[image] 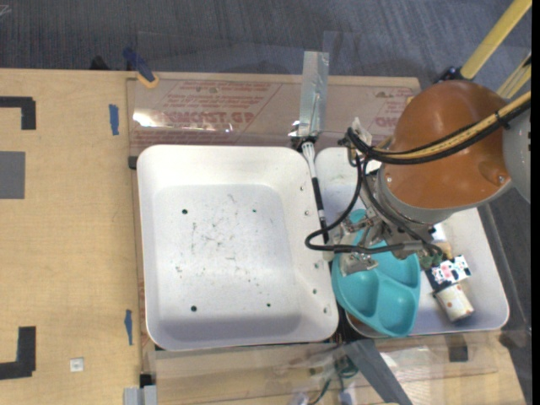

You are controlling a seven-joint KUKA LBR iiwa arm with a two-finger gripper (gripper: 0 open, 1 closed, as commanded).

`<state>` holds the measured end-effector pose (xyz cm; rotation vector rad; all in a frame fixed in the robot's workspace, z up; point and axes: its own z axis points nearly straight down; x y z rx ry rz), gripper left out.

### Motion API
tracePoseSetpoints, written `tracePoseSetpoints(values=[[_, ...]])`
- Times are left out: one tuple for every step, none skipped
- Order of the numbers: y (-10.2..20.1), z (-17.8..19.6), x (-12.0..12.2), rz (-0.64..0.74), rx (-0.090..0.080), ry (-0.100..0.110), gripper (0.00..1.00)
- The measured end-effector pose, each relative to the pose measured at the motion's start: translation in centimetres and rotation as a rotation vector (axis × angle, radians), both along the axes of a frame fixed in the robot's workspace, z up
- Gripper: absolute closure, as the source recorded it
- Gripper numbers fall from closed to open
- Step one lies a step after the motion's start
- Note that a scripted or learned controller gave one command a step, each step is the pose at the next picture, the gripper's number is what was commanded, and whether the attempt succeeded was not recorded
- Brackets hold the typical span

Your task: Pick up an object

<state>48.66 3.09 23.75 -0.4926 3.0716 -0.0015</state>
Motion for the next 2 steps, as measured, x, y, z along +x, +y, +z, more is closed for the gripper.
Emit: tracePoseSetpoints(values=[[5.6, 2.1, 1.6, 0.193, -0.004, 0.015, 1.0], [10.6, 4.5, 1.9, 0.293, -0.005, 0.018, 1.0]])
